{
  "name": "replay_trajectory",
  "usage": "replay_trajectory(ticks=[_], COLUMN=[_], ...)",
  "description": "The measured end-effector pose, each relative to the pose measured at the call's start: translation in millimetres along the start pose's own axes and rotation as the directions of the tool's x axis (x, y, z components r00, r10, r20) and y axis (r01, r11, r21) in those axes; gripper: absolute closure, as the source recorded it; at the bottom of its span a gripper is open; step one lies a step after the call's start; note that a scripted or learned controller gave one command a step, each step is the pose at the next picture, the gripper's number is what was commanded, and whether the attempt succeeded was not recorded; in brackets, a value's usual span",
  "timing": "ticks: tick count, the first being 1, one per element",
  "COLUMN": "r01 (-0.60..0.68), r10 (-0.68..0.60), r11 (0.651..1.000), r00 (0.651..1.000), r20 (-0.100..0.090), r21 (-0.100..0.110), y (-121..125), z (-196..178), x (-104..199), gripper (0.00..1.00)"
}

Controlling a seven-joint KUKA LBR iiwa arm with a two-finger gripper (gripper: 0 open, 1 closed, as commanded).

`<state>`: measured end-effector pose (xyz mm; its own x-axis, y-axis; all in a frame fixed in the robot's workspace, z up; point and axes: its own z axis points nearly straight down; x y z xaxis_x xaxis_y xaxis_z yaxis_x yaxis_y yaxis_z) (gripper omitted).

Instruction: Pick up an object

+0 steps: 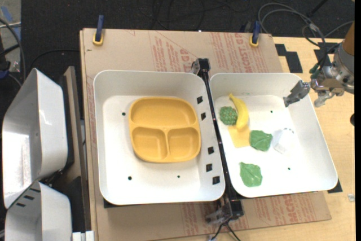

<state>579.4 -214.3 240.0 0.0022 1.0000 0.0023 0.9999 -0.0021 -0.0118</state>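
The right bin (316,138) holds several small items. A yellow banana (240,111) lies next to a dark green broccoli piece (228,115), with a flat yellow slab (241,136) just below them. A green leafy piece (260,140) sits mid-bin beside a small white object (281,140). Another green piece (251,174) lies near the front. My gripper (308,96) hovers over the bin's far right corner, well right of the items. It is open, with nothing between its fingers (294,94).
The left bin (107,138) carries a yellow divided plate (165,128). A black divider (213,132) runs between the bins. White containers (31,132) stand off the bench to the left. Cables lie behind the bench.
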Motion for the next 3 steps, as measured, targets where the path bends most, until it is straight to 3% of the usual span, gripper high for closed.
replay_trajectory(ticks=[1, 3], r01=[0.004, 0.001], r10=[-0.004, -0.001], r11=[1.000, 1.000], r00=[1.000, 1.000], r20=[0.003, 0.001], r21=[-0.012, -0.006], y=[3, -3], z=[-7, 97], x=[1, 3], gripper=[0.00, 0.00])
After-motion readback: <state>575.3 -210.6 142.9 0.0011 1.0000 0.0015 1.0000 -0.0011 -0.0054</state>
